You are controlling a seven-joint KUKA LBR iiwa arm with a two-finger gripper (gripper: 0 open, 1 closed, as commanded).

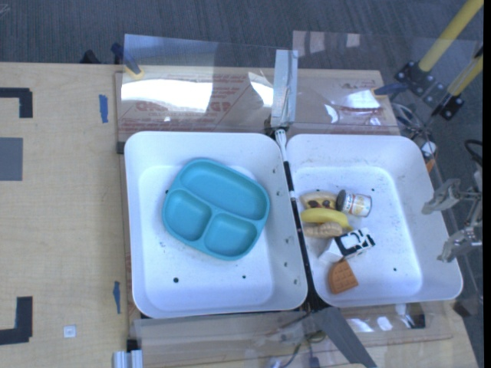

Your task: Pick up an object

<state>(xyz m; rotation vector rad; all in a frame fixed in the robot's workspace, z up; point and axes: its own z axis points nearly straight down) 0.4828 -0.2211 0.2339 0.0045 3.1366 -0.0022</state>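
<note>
One fixed camera above the bench, looking down at a slant.
It faces both shallow white plastic bins, the left bin (pixel 146 228) and the right bin (pixel 406 228), side by side mid-frame, with pale wooden benchtop (pixel 54 205) stretching left.

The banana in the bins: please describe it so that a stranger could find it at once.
Look at the right white bin, at the small cluster near its left wall. The banana lies flat there, just below a small jar and above a black-and-white item. It is the only plain yellow, curved thing.
</note>
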